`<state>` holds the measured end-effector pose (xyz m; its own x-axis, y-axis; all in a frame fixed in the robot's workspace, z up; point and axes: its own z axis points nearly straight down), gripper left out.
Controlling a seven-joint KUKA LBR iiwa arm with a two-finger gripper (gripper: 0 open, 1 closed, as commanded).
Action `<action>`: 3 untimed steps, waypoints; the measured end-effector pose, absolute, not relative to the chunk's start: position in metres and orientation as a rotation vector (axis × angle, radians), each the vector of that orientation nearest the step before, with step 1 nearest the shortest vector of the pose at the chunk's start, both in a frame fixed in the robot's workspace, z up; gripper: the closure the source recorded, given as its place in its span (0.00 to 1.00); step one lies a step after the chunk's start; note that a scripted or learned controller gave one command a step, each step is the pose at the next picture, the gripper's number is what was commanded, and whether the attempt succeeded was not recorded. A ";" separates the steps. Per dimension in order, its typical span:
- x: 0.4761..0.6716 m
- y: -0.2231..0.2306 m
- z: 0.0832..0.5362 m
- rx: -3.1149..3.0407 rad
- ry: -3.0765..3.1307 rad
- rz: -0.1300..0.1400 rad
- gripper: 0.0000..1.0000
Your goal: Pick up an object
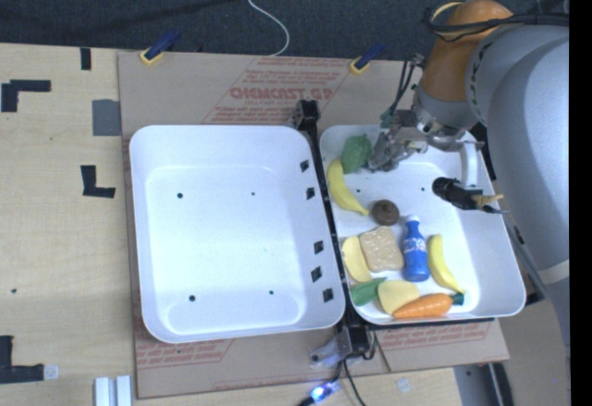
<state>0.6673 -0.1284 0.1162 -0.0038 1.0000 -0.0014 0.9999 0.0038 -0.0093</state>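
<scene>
1. The green object (pixel 355 153) lay in the right bin's (pixel 504 252) far-left corner, above a banana (pixel 344 191).
2. The gripper (pixel 384 154) hovered just beside it; whether it was spread or pressed together could not be told.
3. A clean pick likely required centring over the green object, clear of the bin wall.

Red printed lettering runs across the brown cardboard sheet (pixel 268 85) lying under the two white bins, along its far edge. The print appears mirrored or upside down and is too blurred to read. The small blue bottle (pixel 414 250) in the right bin (pixel 495 242) carries a white label whose text cannot be made out.
</scene>
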 end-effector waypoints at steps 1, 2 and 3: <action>0.672 -0.052 0.285 -2.218 -2.241 -0.021 1.00; 0.669 -0.055 0.351 -2.223 -2.229 -0.008 1.00; 0.669 -0.032 0.411 -2.220 -2.229 -0.007 1.00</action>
<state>0.6689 -0.0322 0.4108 -0.0041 1.0000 0.0003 1.0000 0.0041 0.0064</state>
